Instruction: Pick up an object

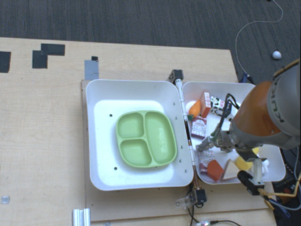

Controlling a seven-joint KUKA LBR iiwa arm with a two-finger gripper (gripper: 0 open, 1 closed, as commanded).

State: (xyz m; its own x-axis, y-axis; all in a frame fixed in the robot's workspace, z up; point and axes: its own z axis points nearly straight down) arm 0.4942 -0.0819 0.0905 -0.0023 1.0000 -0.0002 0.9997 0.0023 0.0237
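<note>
Reaching in from the right, my arm [263, 114] hangs over the right bin [278, 169], its grey bulk and orange band covering much of that bin's far side. Beneath everything runs the pale wooden bench [42, 140], with a few dark squares and a small grey block near its upper left. On it sit two shallow white bins side by side, touching along their inner rims.

My left bin [94, 126] carries a light green divided plate [146, 139], lying flat in the middle, with two smaller compartments on one side and one long one on the other.

My right bin holds the clutter I am working among: a red block [214, 170] near the front edge, a yellow piece [243, 164] just beside it under my wrist, a red and white packet [199, 126] close to the inner rim, an orange object [194, 109] above that, and a small red and white carton [206, 99] toward the back.

My claw [207, 145] sits low over the inner half of this bin, between the packet and the red block. From this angle I cannot tell how wide it stands, nor whether anything is caught in it.
</note>
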